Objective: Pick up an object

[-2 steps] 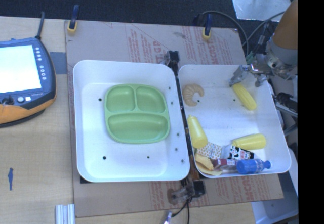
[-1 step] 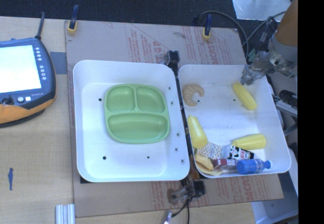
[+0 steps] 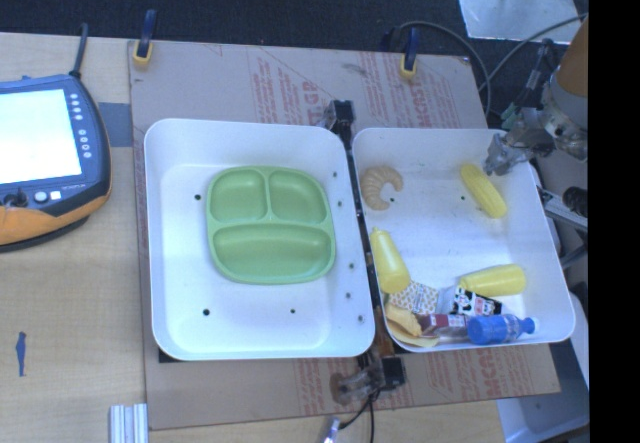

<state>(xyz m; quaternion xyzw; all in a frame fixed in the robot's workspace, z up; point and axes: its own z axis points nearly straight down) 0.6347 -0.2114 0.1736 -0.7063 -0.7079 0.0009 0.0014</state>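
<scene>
The right bin point(image 3: 440, 221) holds a tan croissant point(image 3: 380, 184), a yellow corn cob point(image 3: 483, 190), a yellow tube-shaped piece point(image 3: 389, 261), another yellow piece point(image 3: 493, 280), a small blue bottle point(image 3: 500, 328) and some printed packets point(image 3: 440, 309). My gripper point(image 3: 503, 155) hangs at the bin's far right corner, just above and to the right of the corn cob. I see nothing held in it. The arm comes in from the right edge of the view.
The left bin point(image 3: 170, 261) carries a green divided plate point(image 3: 269, 224). A tablet-like pendant point(image 3: 45, 156) lies on the bench at the far left. Clamps point(image 3: 143, 49) pin the cardboard sheet at the back. Cables run near the arm.
</scene>
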